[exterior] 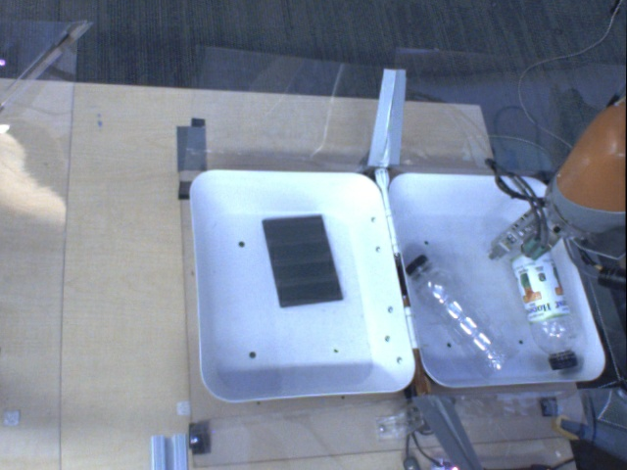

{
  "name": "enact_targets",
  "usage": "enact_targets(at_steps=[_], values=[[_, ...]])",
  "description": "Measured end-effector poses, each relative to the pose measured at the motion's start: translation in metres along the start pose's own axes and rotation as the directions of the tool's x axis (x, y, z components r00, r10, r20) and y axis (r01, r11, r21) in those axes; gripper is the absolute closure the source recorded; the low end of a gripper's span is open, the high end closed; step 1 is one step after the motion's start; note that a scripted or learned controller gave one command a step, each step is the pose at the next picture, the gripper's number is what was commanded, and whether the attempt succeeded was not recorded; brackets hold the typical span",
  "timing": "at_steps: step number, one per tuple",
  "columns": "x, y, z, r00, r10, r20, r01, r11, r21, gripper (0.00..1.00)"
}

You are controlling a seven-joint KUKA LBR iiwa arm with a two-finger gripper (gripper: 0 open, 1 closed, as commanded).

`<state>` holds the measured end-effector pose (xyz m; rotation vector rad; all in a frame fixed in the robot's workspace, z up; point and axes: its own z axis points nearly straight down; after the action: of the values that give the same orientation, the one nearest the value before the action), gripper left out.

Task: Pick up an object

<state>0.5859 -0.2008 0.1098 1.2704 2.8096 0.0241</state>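
Lying upright-in-frame, labelled bottle (542,300), cap toward near rim; claw (516,239) state unclear.

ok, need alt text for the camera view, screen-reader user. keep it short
The grey arm's gripper hangs over the right white bin, just above a labelled clear bottle; a second clear bottle with a black cap lies diagonally in the same bin. The left white bin holds a flat dark ridged rectangular block.
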Motion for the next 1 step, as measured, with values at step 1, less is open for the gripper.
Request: enact_targets(at_steps=[1], values=[[0.0000,-0.0005,0.0001,1.000,0.001,0.000,-0.001,1.000,0.001,0.00]])
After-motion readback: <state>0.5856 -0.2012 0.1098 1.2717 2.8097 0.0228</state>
